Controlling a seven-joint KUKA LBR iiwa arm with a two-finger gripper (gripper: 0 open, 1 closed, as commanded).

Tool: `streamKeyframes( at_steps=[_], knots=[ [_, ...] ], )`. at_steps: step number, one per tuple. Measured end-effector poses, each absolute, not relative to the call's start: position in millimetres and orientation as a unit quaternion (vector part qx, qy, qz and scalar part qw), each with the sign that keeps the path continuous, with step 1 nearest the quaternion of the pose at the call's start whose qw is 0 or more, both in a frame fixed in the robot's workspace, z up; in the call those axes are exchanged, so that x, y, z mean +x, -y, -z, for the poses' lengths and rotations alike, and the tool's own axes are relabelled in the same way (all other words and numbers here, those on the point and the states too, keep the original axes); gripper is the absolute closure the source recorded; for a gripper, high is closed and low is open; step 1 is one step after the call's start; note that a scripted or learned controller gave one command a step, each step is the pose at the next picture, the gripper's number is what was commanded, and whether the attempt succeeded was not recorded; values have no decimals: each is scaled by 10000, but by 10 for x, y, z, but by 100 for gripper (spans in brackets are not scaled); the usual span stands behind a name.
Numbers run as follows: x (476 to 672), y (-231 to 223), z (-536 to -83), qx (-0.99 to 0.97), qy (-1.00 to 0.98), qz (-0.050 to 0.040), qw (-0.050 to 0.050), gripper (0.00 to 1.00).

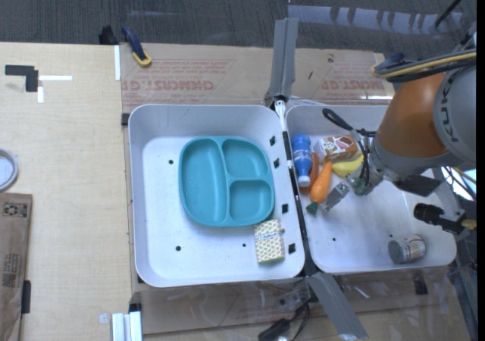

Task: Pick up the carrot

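Observation:
The orange carrot lies in the right bin near its left wall, its length running from upper right to lower left. It sits between a blue bottle and a yellow item. My gripper is down at the carrot's lower end, reaching in from the right under the arm's orange band. It is open, with one grey finger to the right of the carrot and the dark tip of the other finger at its lower left. The carrot rests on the bin floor.
A printed snack bag lies behind the carrot. A small can lies at the right bin's front right. The left bin holds a teal divided plate and a small yellow-patterned packet.

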State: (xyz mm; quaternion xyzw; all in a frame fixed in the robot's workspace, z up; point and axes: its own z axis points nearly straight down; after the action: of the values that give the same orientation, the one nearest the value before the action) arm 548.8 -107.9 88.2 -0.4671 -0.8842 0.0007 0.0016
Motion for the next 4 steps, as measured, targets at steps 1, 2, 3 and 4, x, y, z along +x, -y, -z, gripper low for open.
streamKeyframes(
  at_steps=[1, 2, 3, 4],
  knots=[
    [5491, 1092, -946, -4683, 8836, -10, 25, 100],
    [6168, 34, -1889, -5315, 8470, -14, 7, 100],
    [6166, 39, -1884, -5318, 8468, -20, 10, 0],
    [5613, 200, -1886, -4112, 9115, -14, 19, 0]
  ],
)
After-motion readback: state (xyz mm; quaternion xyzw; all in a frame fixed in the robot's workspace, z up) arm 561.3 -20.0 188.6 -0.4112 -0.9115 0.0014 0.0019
